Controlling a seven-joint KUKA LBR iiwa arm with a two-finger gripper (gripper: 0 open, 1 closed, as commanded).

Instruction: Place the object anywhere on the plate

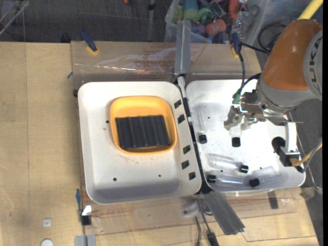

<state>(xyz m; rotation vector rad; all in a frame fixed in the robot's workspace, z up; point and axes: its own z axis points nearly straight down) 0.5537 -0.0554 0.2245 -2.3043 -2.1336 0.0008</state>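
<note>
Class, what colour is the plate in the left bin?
The plate is yellow-orange, with a dark ribbed object lying on it; the camera view shows it clearly.

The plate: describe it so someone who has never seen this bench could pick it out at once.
Two shallow white bins sit side by side on the wooden bench; look in the left bin, away from the arm. The plate lies in its upper middle: a yellow-orange rounded-square dish carrying a dark ribbed rectangular block. It is the one brightly coloured thing in either bin.
</note>
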